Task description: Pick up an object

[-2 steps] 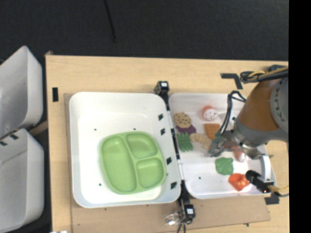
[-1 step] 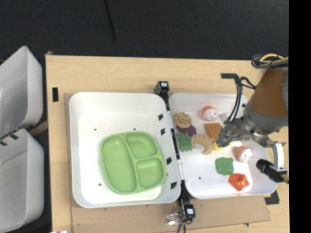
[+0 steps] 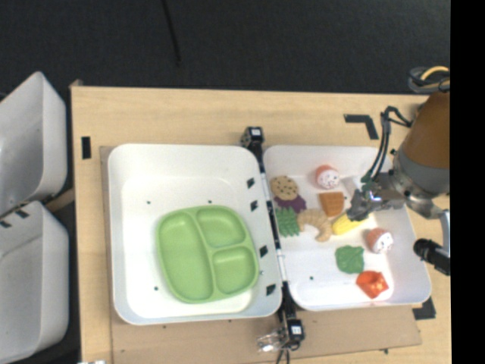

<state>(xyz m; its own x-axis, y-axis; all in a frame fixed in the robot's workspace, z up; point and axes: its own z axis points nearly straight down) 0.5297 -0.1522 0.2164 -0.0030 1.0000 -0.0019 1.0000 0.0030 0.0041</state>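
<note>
Picking looks barely begun: claw (image 3: 359,208), its grip state impossible to judge, hovers touching or just over the yellow toy (image 3: 345,224), which lies in the right bin (image 3: 303,294) beside the orange block (image 3: 332,202), unlifted.

The tray (image 3: 206,253) lies in the left bin (image 3: 129,174); my gripper (image 3: 361,206) hangs over the right bin (image 3: 409,283), just above the banana (image 3: 345,224); the cookie (image 3: 283,186) lies at that bin's left, the leaf (image 3: 287,222) in front of it; the bone (image 3: 317,223) sits between leaf and banana; the broccoli (image 3: 350,259) and strawberry (image 3: 372,283) lie nearest the front.
</note>
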